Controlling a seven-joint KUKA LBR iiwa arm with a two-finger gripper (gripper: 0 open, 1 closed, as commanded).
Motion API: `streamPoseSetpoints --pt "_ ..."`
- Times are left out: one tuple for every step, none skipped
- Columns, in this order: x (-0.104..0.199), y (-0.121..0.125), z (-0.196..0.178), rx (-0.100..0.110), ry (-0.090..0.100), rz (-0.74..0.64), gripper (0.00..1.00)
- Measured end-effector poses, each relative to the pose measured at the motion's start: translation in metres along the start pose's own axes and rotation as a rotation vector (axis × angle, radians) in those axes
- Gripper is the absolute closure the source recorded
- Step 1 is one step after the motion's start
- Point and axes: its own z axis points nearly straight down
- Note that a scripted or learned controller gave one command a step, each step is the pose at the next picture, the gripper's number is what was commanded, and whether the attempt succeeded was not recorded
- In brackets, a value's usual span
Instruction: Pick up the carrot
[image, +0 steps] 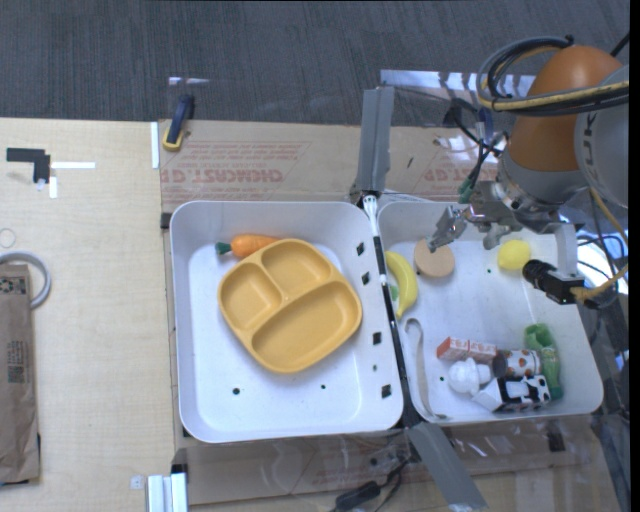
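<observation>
I found the carrot (251, 243) in the left bin (190, 330), lying at about eleven o'clock from the yellow divided plate (290, 305) and touching its rim, green end pointing toward nine o'clock. The gripper (450, 228) hung over the right bin (580, 395), at twelve o'clock from the round tan disc (434, 262), well apart from the carrot; whether it was released or clenched I could not tell, and I saw nothing in it. I judged the carrot a light, stiff toy (probably smooth plastic, so slippery). I would have gripped across its thick orange middle, clear of the plate's rim.
</observation>
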Motion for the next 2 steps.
streamPoseSetpoints --pt "-0.031 0.038 0.042 -0.002 -0.002 -0.108 0.0" --pt "-0.091 0.03 0.047 -0.003 -0.002 -0.112 0.0"
